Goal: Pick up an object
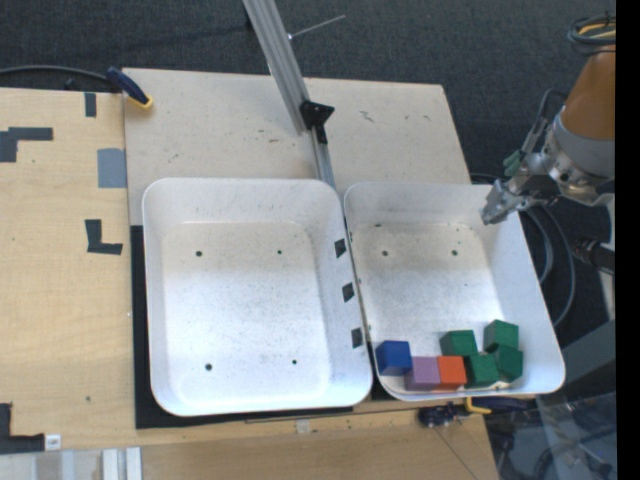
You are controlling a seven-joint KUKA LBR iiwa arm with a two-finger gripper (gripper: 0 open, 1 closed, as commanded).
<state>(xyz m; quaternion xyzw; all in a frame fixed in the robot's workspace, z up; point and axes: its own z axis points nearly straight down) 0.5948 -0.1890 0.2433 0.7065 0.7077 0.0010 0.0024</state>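
Bench edge nearest the camera: a small dark clip [440, 417] with a yellow bit pokes out just below the right bin's front rim.

Right bin [530, 298], front right corner: all the blocks sit here, bunched together. Blue block [393, 356] is farthest left of the bunch, close to the wall shared with the left bin. Next to it a purple block [426, 371], then an orange block [452, 370], touching in a row along the front wall. Green blocks [487, 352] crowd behind and to the right of the orange one, several packed together; I cannot count them cleanly. The rest of this bin's floor is bare white with grey speckling and a few dark dots.

Left bin [160, 298]: white floor, same speckling, four dark dots.

Between the bins, small black tabs [348, 290] run along the shared rim.

My gripper [497, 208] is at the right bin's far right corner, over the rim, well apart from the blocks. Nothing shows between the fingers; whether they are spread or closed I cannot tell.

Beyond the bins: a pale board with a slanted metal rail [277, 48] ending at a black bracket [316, 116]. Far left, a blue-and-yellow clamp [130, 87] on a black cable.
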